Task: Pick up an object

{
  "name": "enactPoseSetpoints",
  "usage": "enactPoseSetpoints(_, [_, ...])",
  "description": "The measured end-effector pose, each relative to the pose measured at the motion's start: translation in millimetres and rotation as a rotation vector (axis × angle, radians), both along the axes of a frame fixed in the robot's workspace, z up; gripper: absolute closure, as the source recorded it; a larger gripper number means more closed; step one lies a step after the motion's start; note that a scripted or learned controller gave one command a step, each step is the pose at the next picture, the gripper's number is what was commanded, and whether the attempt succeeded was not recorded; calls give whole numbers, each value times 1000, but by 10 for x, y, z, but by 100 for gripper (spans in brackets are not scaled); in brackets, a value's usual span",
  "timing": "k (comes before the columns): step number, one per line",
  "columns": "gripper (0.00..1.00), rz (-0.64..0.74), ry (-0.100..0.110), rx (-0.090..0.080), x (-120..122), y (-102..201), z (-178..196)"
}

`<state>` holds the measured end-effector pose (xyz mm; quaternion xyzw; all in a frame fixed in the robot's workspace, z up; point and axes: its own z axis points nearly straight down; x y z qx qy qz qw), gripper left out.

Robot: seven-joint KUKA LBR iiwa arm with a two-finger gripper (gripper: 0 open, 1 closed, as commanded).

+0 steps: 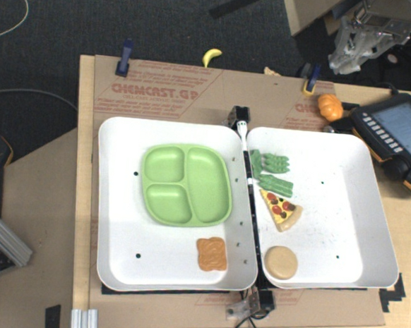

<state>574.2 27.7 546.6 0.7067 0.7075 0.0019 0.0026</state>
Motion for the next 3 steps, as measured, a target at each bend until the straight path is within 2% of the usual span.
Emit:
enactPoseSetpoints(1, [100,6,15,2,-343,603,-693])
enactPoseSetpoints(2, [100,6,10,2,-637,1180,-762])
enactPoseSetpoints(3, [100,3,17,-1,-975,1471,-1533])
